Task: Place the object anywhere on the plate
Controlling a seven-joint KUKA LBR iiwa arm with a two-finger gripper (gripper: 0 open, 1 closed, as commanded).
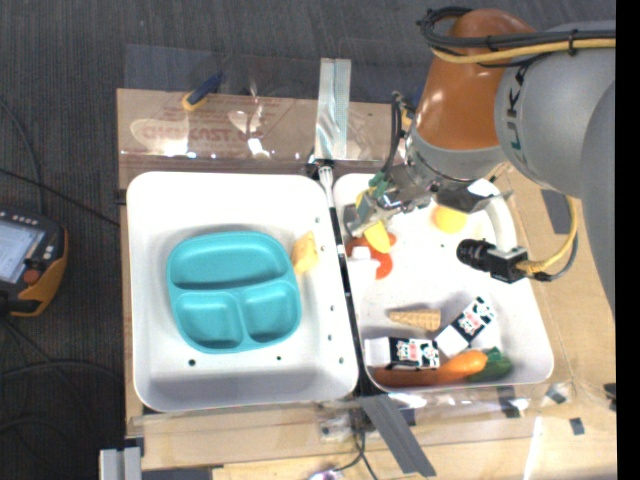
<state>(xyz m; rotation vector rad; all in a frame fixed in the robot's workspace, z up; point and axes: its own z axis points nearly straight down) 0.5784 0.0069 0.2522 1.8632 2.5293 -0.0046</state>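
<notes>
A teal plate (235, 288) with three compartments lies in the left bin (160, 368). A small yellow object (305, 253) rests in the left bin beside the plate's right rim, against the wall between the bins. My gripper (368, 211) hangs over the upper left corner of the right bin (530, 338), close to the dividing wall. Just beneath it sits a yellow piece (377, 235), and whether that piece is gripped I cannot tell. A red piece (372, 260) lies right below the yellow one.
The right bin also holds a yellow round item (450, 218), a waffle cone (413, 318), two cow-patterned cartons (415, 351) (470, 323) and a carrot (450, 366) along its front wall. A black camera unit (490, 256) juts from the wrist.
</notes>
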